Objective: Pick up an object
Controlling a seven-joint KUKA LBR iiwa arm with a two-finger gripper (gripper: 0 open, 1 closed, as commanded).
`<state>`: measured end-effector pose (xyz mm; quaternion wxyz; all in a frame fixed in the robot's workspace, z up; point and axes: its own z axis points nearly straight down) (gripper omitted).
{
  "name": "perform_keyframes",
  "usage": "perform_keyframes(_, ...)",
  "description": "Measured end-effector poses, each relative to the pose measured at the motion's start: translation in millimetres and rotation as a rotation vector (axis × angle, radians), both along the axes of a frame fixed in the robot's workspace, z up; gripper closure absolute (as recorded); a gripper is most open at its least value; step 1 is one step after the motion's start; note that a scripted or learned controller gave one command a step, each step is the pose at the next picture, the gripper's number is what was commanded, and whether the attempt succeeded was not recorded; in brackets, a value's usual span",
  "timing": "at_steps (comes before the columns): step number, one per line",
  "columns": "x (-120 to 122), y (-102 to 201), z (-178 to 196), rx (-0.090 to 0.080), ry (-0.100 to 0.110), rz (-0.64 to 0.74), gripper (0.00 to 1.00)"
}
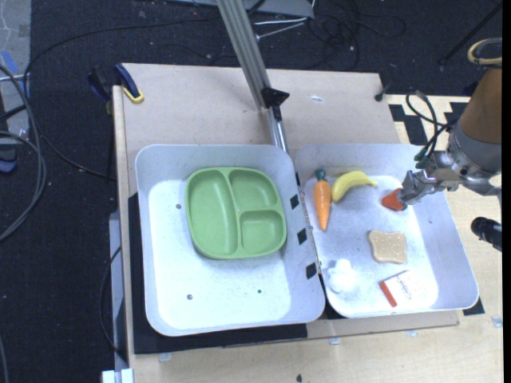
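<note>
The gripper (409,191) sits at the right of the frame, over the upper right part of the right bin (447,246), at the end of the grey arm (479,146) with its orange band. Its tip is right against a small red object (393,202) lying on the bin floor; whether it is gripping that piece cannot be told from this angle.

Left of the red object lies a yellow banana (351,184), and just beside that, near the bin's left wall, an orange carrot (322,203) with a green top. Lower in the same bin is a slice of toast (389,247), then a red and white packet (397,288) near the bottom edge, and a small white lump (343,276) toward the lower left corner.

The left bin (160,294) holds a green divided plate (236,212) in its upper middle. A slanted metal pole (247,46) runs from the top of the frame down to the gap between the bins.
</note>
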<state>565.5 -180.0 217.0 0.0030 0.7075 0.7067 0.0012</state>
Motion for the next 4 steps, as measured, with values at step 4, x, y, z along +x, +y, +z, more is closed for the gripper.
perform_keyframes(4, 15.5, 176.4, 19.0, 0.003, 0.006, 0.008, 1.0)
